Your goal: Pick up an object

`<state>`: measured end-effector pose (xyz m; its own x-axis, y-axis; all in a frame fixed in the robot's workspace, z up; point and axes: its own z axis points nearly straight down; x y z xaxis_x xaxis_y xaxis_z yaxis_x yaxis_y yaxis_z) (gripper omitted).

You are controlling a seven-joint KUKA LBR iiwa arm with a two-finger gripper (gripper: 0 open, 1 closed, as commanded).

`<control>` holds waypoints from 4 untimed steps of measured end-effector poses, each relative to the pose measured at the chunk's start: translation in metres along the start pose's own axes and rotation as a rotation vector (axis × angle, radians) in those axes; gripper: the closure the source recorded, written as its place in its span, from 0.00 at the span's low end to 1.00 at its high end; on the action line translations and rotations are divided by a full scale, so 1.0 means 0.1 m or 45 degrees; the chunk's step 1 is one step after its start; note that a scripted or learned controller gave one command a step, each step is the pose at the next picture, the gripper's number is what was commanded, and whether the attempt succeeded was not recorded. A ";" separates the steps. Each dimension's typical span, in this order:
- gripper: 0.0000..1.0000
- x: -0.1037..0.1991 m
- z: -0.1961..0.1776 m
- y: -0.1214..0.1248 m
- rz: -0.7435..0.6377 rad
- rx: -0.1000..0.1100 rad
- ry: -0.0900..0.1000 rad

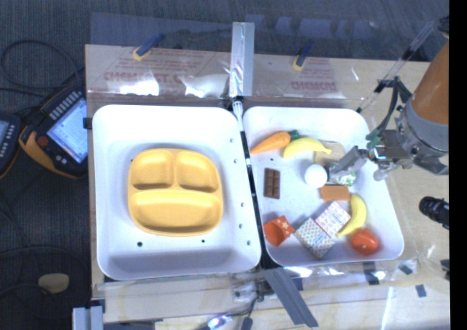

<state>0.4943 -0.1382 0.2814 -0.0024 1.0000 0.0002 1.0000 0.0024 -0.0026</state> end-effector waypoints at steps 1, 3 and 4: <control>0.00 -0.69 1.02 0.61 -0.035 0.000 -0.001; 0.00 -0.78 1.87 1.25 -0.208 -0.023 0.004; 1.00 -0.78 1.78 1.27 -0.209 -0.028 0.001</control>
<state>0.6207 -0.2154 0.1034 -0.1659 0.9861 -0.0003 0.9860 0.1659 0.0197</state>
